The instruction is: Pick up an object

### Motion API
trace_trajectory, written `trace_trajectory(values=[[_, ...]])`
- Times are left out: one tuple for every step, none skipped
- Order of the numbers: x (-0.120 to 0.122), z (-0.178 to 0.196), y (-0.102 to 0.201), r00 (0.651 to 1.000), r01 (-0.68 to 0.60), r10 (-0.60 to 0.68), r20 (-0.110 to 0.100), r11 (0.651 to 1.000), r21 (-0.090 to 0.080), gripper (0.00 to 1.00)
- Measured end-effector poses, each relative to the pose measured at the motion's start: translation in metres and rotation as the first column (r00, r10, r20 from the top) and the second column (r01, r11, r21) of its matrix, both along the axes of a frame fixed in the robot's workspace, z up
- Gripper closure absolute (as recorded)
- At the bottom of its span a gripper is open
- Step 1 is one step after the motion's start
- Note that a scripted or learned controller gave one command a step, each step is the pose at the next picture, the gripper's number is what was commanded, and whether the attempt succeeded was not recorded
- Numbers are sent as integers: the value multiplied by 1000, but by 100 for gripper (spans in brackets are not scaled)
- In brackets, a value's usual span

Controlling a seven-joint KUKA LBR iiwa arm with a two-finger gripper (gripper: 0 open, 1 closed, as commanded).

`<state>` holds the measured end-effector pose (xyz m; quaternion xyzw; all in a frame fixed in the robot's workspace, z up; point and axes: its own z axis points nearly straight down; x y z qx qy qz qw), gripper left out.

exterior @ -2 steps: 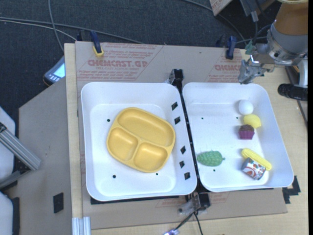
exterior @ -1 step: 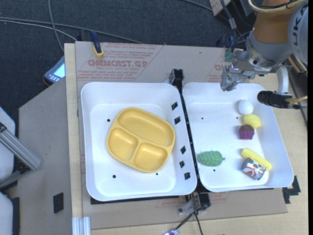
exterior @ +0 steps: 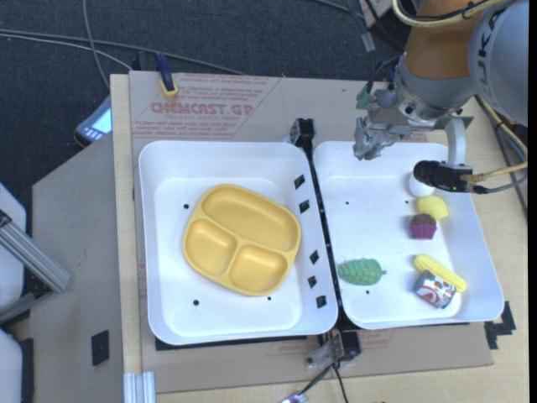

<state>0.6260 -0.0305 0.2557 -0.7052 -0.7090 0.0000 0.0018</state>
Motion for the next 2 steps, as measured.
trace_trajectory(values=[[-15, 2, 60, 1000, -1, 1, 0, 1000, 1, 100], [-26, -16, 111, 1000, -1, 1, -2, 1000, 0, 100]])
